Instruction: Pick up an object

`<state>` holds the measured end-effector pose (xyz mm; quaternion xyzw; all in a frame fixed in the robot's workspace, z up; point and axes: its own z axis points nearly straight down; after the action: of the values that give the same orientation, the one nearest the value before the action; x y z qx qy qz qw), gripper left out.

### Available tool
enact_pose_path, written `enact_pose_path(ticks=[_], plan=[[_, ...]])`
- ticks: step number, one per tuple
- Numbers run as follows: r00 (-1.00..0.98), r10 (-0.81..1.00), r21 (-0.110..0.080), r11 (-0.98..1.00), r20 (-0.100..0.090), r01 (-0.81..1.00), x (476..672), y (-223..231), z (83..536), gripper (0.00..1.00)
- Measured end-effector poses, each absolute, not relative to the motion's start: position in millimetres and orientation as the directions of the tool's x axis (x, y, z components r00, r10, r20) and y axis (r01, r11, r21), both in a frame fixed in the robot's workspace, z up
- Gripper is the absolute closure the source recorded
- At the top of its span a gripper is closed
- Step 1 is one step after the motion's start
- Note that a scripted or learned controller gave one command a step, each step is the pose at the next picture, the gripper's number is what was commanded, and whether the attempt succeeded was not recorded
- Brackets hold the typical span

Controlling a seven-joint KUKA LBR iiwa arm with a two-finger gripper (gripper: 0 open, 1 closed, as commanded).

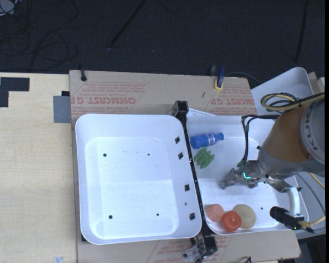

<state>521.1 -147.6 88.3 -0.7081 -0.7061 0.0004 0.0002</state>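
In the right bin, the gripper hangs low over bare white floor, and whether it's clamped or spread, I can't tell. A blue bottle lies on its side near the far wall, a crinkly green leafy piece just beside it. Down at the near edge: a round red tomato-like ball, touching a pale pink lump and a tan disc.

Camera view: one fixed camera above the bench, looking down at a slant, set fairly far back. Takes in the left bin, right bin and arm entering from the right. Dark floor, seemingly, fills the top.
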Motion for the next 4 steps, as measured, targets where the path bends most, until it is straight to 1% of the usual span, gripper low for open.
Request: enact_pose_path(ticks=[1, 2, 3, 4], plan=[[-0.003, 1.0, 0.005, 0.003, -0.004, 1.0, 598.0, -202, 89, 0.0], [-0.002, 1.0, 0.01, 0.002, -0.004, 1.0, 638.9, -215, 190, 0.0], [0.0, 1.0, -0.008, 0.0, 0.002, 1.0, 588.1, -212, 82, 0.0], [-0.003, 1.0, 0.012, 0.003, -0.004, 1.0, 642.3, -214, 192, 0.0]])
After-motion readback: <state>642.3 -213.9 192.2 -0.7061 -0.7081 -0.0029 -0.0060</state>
